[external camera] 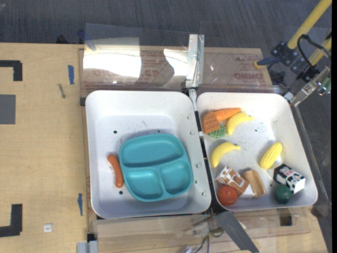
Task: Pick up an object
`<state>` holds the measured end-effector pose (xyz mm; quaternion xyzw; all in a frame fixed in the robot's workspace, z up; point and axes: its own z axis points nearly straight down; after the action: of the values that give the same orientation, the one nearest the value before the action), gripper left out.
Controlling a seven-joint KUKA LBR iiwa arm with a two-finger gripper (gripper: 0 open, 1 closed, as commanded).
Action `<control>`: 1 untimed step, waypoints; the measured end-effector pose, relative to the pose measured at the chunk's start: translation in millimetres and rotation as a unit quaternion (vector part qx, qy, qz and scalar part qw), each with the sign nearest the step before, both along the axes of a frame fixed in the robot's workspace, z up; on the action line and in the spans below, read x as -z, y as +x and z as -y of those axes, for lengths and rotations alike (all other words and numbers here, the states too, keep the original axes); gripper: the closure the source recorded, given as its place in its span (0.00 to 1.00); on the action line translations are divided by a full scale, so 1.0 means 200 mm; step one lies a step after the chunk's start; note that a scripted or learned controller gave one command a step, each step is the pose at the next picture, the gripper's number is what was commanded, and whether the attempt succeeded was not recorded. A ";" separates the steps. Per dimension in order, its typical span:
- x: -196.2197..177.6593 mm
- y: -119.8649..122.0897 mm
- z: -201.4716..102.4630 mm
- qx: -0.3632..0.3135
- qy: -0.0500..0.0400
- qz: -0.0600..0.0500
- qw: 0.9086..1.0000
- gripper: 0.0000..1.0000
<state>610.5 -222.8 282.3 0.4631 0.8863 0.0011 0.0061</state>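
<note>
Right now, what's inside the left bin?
The left bin holds a teal divided plate, with a hot dog sausage lying on the bin floor beside it. Whatever lies beneath the plate is covered.

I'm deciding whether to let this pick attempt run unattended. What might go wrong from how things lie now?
1. The right bin is crowded: the tomato, the box and the bun lie touching, so a grab there may catch two or push one aside.
2. The carrot and a banana overlap, so either could slip.
3. The sausage lies close beside the teal plate, leaving little room for a finger.
</note>
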 end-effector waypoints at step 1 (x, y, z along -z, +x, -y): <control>-0.16 0.07 0.00 0.053 0.001 -0.001 0.999 1.00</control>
<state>623.6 -223.2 314.2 0.5094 0.8605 0.0008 0.0046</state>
